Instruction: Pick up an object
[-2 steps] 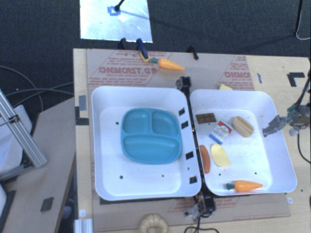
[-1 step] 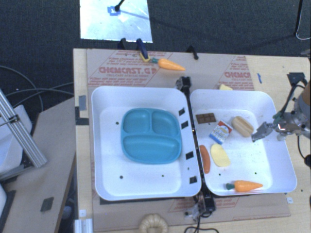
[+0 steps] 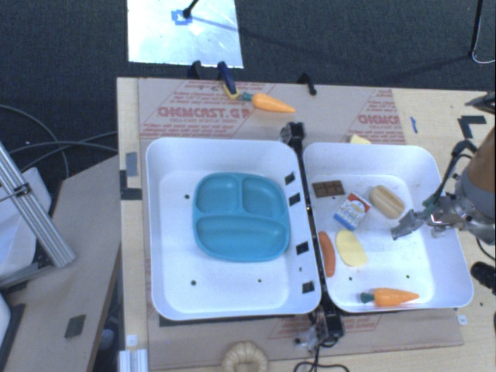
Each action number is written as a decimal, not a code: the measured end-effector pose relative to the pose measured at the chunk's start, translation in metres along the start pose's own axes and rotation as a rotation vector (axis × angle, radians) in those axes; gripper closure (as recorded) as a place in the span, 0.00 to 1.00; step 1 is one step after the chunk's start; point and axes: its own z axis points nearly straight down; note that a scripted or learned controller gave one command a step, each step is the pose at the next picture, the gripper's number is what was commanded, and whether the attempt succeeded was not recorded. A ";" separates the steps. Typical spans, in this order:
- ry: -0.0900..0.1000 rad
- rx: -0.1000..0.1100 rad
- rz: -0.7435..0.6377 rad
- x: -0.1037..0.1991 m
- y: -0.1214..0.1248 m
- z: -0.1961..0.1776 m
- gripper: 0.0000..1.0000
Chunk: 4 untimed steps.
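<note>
The gripper (image 3: 409, 225) hangs low over the right side of the right bin (image 3: 434, 169), and honestly I can't tell how it's set; nothing shows in its grasp. The bench top (image 3: 194, 107) is a sheet with red printing, sitting over dark carpet (image 3: 62, 45), with a carrot (image 3: 267, 103) lying loose on it behind the bins. The left bin (image 3: 167, 208) has a blue divided plate (image 3: 240, 217) in it. The right bin holds a chocolate bar (image 3: 328, 187), a bread roll (image 3: 387, 201), a small carton (image 3: 353, 211), a yellow slice (image 3: 350, 249), a sausage (image 3: 327, 253) along the left wall, and another carrot (image 3: 390, 295) near the front edge.
</note>
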 end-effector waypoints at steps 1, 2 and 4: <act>0.001 0.001 0.000 0.010 -0.002 0.058 0.00; 0.000 -0.002 0.000 0.010 -0.001 0.084 0.00; -0.004 -0.008 -0.002 0.003 0.010 0.020 1.00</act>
